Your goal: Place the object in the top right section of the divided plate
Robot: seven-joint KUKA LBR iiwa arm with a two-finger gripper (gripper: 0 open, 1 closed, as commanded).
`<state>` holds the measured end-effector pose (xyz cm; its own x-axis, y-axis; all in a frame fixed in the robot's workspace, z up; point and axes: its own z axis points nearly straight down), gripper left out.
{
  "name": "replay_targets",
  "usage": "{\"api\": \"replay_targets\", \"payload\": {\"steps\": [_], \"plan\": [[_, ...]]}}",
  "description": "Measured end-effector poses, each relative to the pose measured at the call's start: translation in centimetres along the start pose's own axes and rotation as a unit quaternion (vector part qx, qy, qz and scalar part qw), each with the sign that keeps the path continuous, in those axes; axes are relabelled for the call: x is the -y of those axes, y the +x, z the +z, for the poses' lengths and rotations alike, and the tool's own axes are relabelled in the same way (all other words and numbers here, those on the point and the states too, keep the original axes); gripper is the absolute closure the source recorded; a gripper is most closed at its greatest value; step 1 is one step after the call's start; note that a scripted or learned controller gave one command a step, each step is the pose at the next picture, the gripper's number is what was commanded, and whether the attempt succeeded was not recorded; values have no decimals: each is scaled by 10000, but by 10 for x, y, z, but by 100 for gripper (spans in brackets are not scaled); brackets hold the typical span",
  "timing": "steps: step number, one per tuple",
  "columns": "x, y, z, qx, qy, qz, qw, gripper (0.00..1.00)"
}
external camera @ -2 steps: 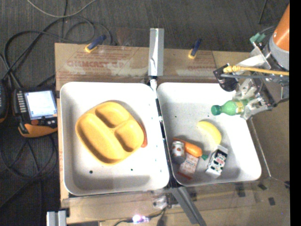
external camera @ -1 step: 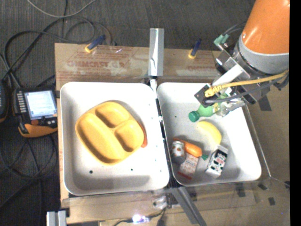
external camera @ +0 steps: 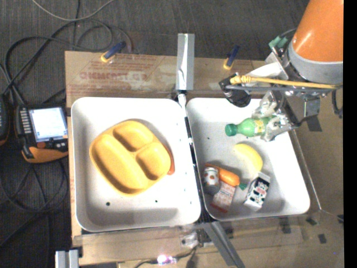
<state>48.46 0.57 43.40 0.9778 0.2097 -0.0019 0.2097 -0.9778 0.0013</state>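
Low over right bin [external camera: 301, 166], end effector [external camera: 273, 121] on bottle [external camera: 248, 128]

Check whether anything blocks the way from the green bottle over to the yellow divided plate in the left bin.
Only the raised rims between the bins lie along that route. The green bottle is at the pincer in the right bin; the divided plate has nothing visible in its sections.

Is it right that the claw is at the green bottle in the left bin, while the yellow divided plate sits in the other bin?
Not quite. The camera view shows the claw at the green bottle in the right bin, not the left. The yellow divided plate sits in the other bin, the left one.
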Motion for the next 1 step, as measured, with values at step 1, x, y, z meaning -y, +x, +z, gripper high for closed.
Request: {"api": "replay_targets", "payload": {"steps": [1], "plan": [[1,1,-8,20,-11,9,10000,100]]}}
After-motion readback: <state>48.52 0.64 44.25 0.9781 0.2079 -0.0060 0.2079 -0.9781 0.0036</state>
